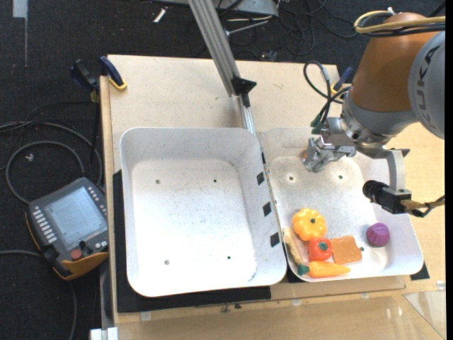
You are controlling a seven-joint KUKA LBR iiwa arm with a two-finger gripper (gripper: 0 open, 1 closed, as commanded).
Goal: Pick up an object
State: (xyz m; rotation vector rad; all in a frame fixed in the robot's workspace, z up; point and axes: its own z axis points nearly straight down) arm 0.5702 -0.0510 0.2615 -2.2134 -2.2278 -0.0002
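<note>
Yellow pumpkin (310, 224), tomato (320, 248), orange block (345, 249), carrot (328, 268), purple ball (378, 234) in right bin (297, 168).

The grey-and-orange robot arm (396, 69) is cut off by the frame's right and top edges. Its body hides the back right corner of the right shallow white bin (340, 190). The metal two-finger gripper (316, 154) appears too small and blurred to judge finger spacing.
</note>
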